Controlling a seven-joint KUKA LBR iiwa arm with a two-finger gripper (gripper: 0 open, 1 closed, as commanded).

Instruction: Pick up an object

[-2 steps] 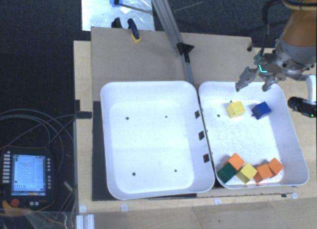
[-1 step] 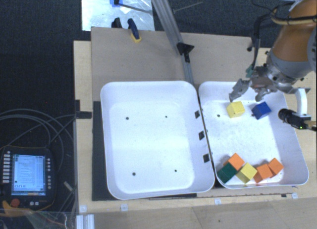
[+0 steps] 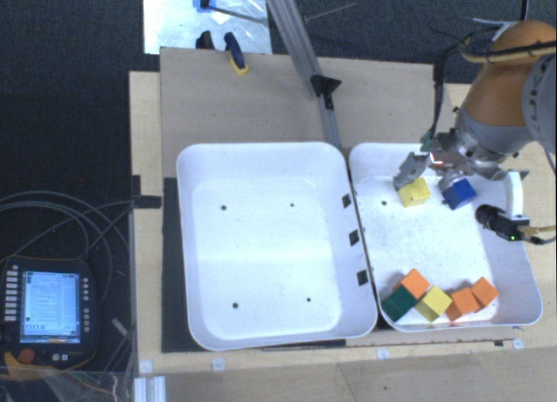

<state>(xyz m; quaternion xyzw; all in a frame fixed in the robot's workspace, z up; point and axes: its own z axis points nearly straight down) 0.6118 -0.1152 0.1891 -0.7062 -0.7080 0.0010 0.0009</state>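
Directly beneath the claw, in the far part of the right bin: one yellow cube, the likeliest target, lying tilted with a silvery finger angled down at its far-left corner. The claw's spread cannot be told from this angle, nor whether the cube sits between the fingers or just beside one. Just to the claw's right, close by the cube but apart from it: one blue cube, partly under the wrist. Advice for the step: centre the fingers over the yellow cube alone, square to its faces, and close before lifting, so the blue neighbour is not nudged or pinched along with it. Well nearer the camera than the claw, against the bin's front wall: a cluster of orange, yellow and green cubes, clear of the work. Behind the claw the bin's far rim is close; leftward the dividing wall and the left bin offer open room; straight up is free.
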